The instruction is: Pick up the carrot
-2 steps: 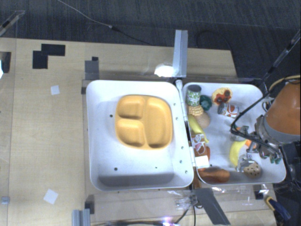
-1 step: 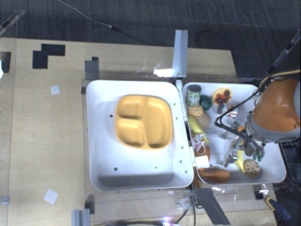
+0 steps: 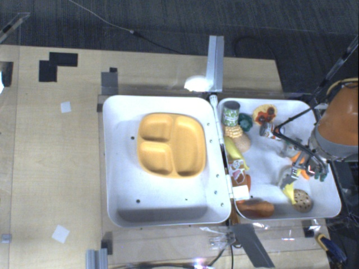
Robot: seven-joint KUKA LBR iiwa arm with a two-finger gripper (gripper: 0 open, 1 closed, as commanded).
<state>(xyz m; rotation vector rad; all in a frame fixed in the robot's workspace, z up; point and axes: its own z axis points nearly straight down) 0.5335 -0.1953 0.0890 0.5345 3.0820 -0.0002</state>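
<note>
The carrot is a small orange piece with a teal-green end, lying in the right part of the right bin. My gripper hangs low right over it, coming in from the right under the arm's orange band. The gripper body and cables cover much of the carrot, so whether it is gripped is unclear.
Near the gripper lie a yellow piece and a brown cookie. A can, a banana, a red-white packet and a brown roll line the bin's left side. A yellow divided plate sits in the left bin.
</note>
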